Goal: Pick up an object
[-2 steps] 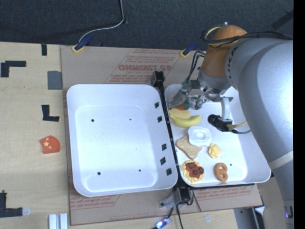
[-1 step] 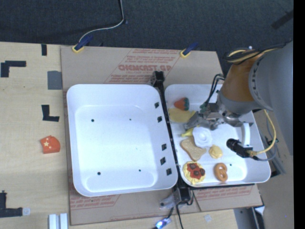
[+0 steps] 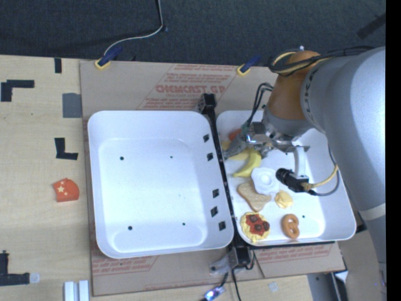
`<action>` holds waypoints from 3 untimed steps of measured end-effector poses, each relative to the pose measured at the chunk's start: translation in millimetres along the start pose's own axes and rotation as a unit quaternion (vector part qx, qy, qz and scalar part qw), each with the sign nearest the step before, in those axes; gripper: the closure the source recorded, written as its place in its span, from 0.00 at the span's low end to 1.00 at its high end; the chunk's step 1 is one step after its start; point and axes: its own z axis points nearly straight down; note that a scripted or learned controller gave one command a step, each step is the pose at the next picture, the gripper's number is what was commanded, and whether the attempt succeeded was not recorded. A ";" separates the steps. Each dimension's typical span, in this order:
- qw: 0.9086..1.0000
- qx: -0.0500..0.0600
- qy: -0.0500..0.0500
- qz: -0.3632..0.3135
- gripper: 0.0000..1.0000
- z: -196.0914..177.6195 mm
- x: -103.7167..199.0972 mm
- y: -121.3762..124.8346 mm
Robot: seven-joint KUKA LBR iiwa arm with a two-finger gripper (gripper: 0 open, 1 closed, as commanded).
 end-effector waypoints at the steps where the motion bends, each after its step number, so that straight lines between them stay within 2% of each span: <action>1: 1.000 0.001 0.000 0.000 1.00 -9.9 -0.2 -0.8; 2: 1.000 0.001 0.001 -0.001 1.00 -102.9 95.4 -37.6; 3: 1.000 -0.001 0.001 -0.002 1.00 -194.7 173.4 -63.3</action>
